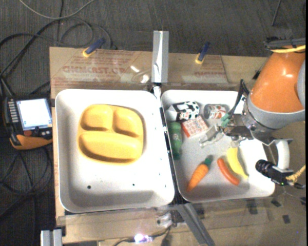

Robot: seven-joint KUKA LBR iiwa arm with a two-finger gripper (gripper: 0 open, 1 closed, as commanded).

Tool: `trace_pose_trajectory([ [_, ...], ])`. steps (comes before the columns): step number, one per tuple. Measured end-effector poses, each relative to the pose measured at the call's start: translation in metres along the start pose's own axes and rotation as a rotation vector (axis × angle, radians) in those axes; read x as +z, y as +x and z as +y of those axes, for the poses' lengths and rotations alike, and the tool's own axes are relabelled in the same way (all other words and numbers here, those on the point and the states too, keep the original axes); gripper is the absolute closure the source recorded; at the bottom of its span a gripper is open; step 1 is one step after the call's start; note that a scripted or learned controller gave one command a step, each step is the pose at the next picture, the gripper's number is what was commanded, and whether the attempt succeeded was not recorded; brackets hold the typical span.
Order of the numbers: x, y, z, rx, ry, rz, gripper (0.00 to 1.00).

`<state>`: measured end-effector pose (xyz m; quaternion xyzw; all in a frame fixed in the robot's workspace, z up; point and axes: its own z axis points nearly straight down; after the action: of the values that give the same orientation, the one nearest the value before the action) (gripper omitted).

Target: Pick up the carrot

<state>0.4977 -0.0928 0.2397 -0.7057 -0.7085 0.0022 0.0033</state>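
Carrot (199, 172) loose in right bin (256, 191)

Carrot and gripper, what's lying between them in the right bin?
In the camera view, only bare white bin floor separates the carrot from the gripper. The sausage and banana lie off to the right of that stretch.

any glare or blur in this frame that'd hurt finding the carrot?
Camera view: the carrot is sharp and evenly lit, with only a soft shadow beneath it; glare sits on the metal divider post and the left bin floor looks washed out; the claw is slightly soft against the clutter.
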Motion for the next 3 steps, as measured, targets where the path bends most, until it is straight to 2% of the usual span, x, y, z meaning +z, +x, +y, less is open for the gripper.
trace_pose_trajectory([
  [1,0.059,0.005,-0.013,-0.178,-0.001,0.001,0.00],
  [2,0.151,-0.023,-0.010,-0.374,-0.012,-0.001,0.00],
  [3,0.144,-0.022,-0.007,-0.374,-0.015,-0.001,1.00],
])
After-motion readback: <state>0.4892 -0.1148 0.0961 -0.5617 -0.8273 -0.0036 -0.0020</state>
